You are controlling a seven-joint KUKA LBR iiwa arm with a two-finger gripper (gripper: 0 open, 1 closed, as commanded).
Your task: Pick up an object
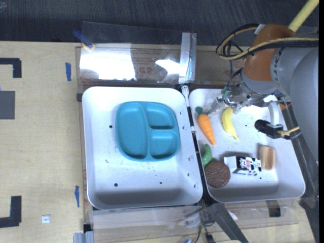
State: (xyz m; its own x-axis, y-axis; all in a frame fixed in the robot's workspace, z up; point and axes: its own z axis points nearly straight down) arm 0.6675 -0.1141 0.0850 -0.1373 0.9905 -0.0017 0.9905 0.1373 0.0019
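At the near edge of the right bin (292, 182) lies a round brown disc (217, 173). Just beside it on the right sits a small black-and-white box (243, 164), and a tan bread roll (267, 156) stands right beside the box's far corner. A little farther in, against the wall shared with the left bin (92, 135), rests a small green piece (206, 154), close to the disc. Beyond it an orange carrot (205, 127) lies at a slant with its green top pointing away. A yellow banana (229, 123) lies near the carrot on the right, apart from it. In the left bin, level with these, a blue divided tray (148, 129) lies flat in the middle. Farthest back in the right bin is the gripper (228, 100), low over the white floor just beyond the banana's far end and near the carrot's top — the banana is the closest thing to it. Whether the claw is open or closed cannot be told — nothing is visibly gripped.
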